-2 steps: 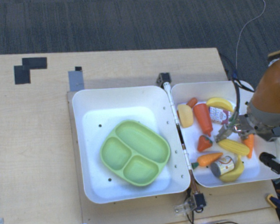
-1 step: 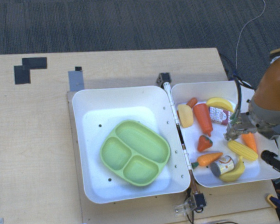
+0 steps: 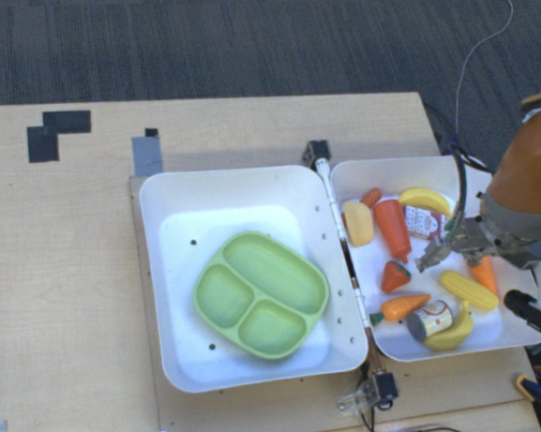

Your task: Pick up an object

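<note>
Nearest the camera, along the right white bin's (image 3: 395, 345) near wall, a yellow plastic banana (image 3: 455, 331) curls around a small labelled can (image 3: 433, 317), an orange toy carrot (image 3: 403, 307) beside them. Mid-bin, the grey two-finger gripper (image 3: 435, 251) hovers low with its dark fingers slightly spread, nothing between them. A red plastic pepper (image 3: 392, 229) lies just beside it, toward the left bin holding a green divided plate (image 3: 261, 294). I'd centre over that pepper, straddle its narrow width, then descend squarely before closing.
</note>
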